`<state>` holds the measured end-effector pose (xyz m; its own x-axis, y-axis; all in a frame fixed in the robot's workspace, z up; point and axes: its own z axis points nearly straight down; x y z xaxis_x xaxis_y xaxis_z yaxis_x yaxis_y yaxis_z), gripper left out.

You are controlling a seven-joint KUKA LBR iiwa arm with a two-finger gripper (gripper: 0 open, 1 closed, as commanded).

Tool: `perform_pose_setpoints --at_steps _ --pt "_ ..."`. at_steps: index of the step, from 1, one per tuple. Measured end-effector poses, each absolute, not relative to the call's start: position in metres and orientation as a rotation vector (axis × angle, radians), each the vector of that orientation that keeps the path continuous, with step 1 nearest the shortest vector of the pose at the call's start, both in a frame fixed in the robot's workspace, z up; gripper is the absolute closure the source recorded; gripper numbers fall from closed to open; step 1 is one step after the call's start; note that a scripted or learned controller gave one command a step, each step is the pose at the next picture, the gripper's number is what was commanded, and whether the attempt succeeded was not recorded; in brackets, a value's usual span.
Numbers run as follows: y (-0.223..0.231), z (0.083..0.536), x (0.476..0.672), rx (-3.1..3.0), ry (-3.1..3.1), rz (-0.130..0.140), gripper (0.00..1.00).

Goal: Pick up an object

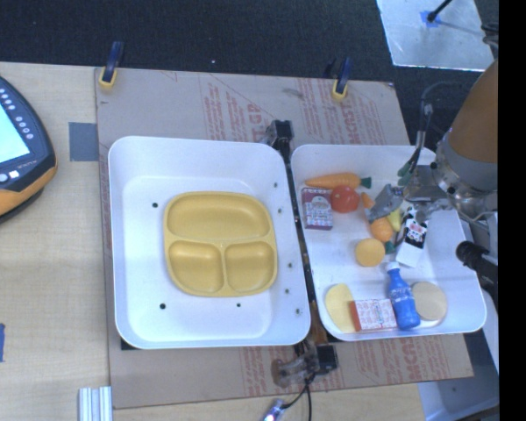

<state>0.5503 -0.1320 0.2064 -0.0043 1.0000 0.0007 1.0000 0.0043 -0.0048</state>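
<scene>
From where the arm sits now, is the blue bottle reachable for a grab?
Probably yes. The bottle lies uncovered on top in the right bin, just below the gripper. A red-and-white box crowds its left side.

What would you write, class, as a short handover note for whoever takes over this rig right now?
Tool: low in the right white bin, among the toy food; its grip state is unclear.
Things: orange carrot, red tomato, small red carton, yellow lemon and blue bottle all lie in that bin. The yellow divided plate sits in the left white bin.
Done: nothing visibly lifted.
Left: grasp and raise one object.
</scene>
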Motion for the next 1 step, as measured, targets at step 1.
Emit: perform_pose_setpoints --at_steps 1 --pt "-0.1214 0.091 0.5433 -2.213 -2.225 0.007 0.0"
